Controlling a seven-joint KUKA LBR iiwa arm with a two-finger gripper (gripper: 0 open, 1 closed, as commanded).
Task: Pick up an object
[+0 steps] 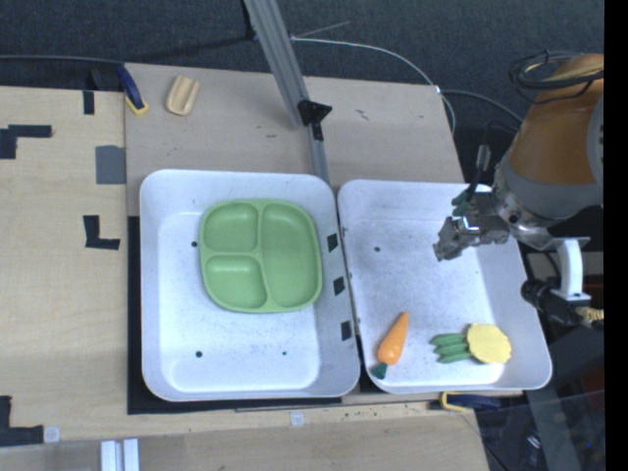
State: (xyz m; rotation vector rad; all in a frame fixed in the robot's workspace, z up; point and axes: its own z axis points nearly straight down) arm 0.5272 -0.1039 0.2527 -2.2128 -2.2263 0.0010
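Tapered orange carrot (393, 338), knobbly yellow corn (488, 342); metal tool (453, 238) grip indiscernible.

— Where is the arm?
— The grey arm (554, 155) with its orange band comes in from the right and bends down.
— And its tip?
— The end effector (448, 246) points down and left.

No words, numbers, labels or signs can be read anywhere. Black tape marks (98, 232) are stuck on the worktop (59, 292), but no letters are formed by them. Nothing is printed on the green plate (261, 255), the two white bins (157, 361), the toy carrot (393, 339) or the arm's orange band (554, 140).
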